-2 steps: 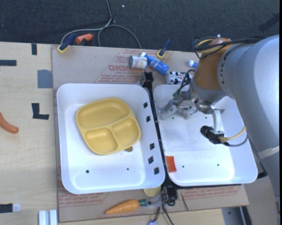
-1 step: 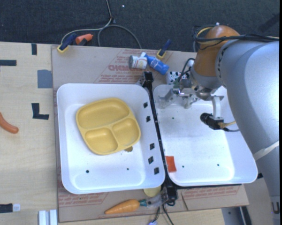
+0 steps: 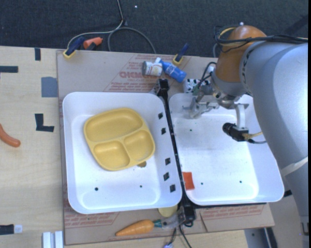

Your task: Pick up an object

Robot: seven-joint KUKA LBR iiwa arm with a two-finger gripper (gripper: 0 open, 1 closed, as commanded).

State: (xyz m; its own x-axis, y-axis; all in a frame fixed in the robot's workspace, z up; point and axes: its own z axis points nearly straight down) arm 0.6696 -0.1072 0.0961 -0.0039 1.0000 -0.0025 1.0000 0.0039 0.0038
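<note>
A light wood desk sits under the camera, with a brown board on it and dark carpet at the far side. Two white bins sit side by side on the board.

Nearest of all, a toy carrot lies on the board just in front of the left bin. A small orange tag sits at the near left edge of the right bin.

Inside the left bin lies a yellow plate with three parts. It is tilted a bit and fills the middle and far part of the bin. A small dark thing peeks out from under its near right edge; I cannot tell what it is.

Off to the left, a toy sausage lies alone on the desk, well apart from the bins.

The big grey arm comes in from the right. Its pincer is down at the far left corner of the right bin. I cannot tell how the pincer stands.

Farther back on the board, a small white bottle and a blue tube lie just beside each other. A yellow clamp with an orange tip grips the far left corner of the board.
</note>
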